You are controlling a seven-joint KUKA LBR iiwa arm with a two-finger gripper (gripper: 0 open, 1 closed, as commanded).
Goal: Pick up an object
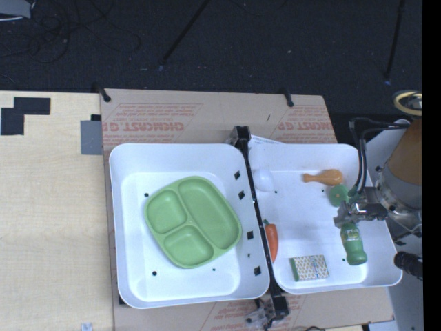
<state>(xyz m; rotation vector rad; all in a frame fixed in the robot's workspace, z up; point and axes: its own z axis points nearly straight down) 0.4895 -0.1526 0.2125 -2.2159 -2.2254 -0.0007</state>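
My gripper hangs over the right side of the right bin, reaching in from the right edge. Just below it lies a green bottle with a pale label, its top end close under the gripper. A round green piece shows right beside the gripper on its upper left. An orange-brown drumstick-shaped toy rests further up the bin. An orange carrot lies against the bin's left wall. A small patterned box sits near the front.
The left bin holds a green divided plate. A black divider runs between the bins. Both bins rest on cardboard on a wooden bench. The grey and orange arm stands at the right.
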